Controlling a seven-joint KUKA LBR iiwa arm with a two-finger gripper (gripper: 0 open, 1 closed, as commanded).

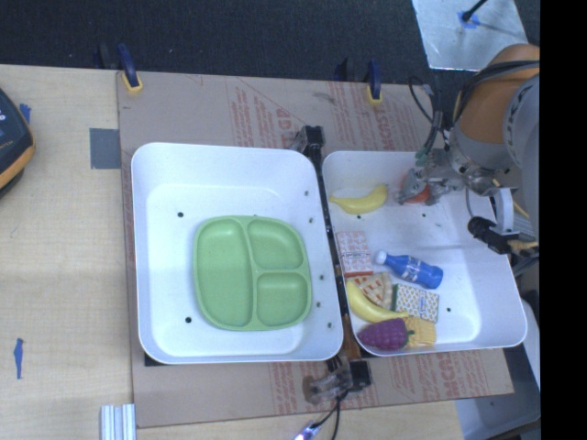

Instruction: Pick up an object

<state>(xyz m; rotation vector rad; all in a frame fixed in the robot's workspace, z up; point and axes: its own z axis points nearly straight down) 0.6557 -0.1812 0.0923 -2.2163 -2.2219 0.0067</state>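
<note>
My gripper [417, 191] hangs low over the far part of the right bin [477, 287], just right of a yellow banana [360, 200]. Something small and reddish sits at its tip, too small to identify. Toward the bin's near side lie a blue bottle [412, 269] with a white cap, a second banana [364, 302], a purple bunch of grapes [384, 335], and several flat printed packets [353, 250]. The grey arm with its orange band [500, 81] reaches in from the right.
The left bin [156, 246] holds a green three-compartment plate [250, 271]. A black divider bar [323, 218] runs between the bins. Blue clamps [128, 67] pin the cardboard at the far edge. A dark and orange device [11, 140] lies at far left.
</note>
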